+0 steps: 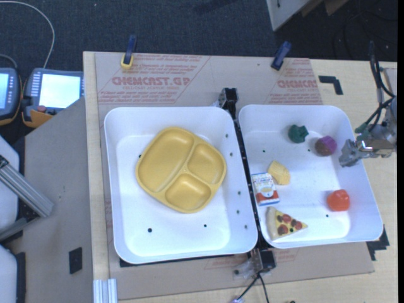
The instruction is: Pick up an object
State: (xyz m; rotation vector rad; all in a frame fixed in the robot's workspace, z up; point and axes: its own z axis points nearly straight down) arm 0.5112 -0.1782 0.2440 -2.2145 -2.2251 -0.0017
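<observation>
The right bin point(369, 202) holds several small toys: a green piece point(297, 132), a purple ball-like piece point(326, 146), a yellow lump point(279, 173), a small white carton point(265, 189), a red-orange fruit point(338, 200) and a pizza slice point(285, 223). My gripper point(351, 153) hangs over that bin's right rim, just right of the purple piece and apart from it. Nothing shows in its grasp. The arm's wrist and cables run off toward the right edge.
In the left bin point(115, 169) lies a yellow divided plate point(182, 168). Both bins rest on a cardboard-covered bench held by blue clamps point(129, 50) at the back. A tablet point(58, 89) sits off to the far left.
</observation>
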